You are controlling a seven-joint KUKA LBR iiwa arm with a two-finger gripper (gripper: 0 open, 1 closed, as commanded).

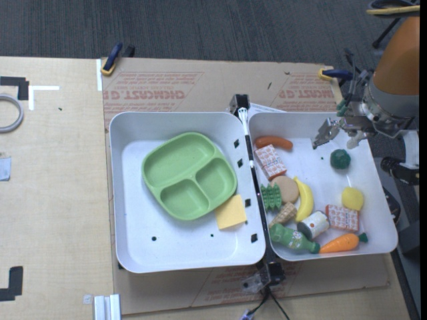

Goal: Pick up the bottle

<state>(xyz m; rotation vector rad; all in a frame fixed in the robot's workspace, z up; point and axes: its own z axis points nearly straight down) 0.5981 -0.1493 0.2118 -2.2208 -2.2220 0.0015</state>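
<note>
Green bottle [293,239] lies sideways — pale label; right bin's [377,172] near edge.

Green bottle [294,239], green divided plate [190,175] (pale), yellow cheese slice [231,213], orange carrot [340,243], white bins [127,199].

The two white bins [180,259] look like smooth, slightly glossy plastic. The green divided plate [190,175] is matt plastic. The green bottle [293,240] near the right bin's near edge shines like plastic. Under the bins lies printed brown cardboard [160,89] on a pale matt tabletop [53,199].
</note>
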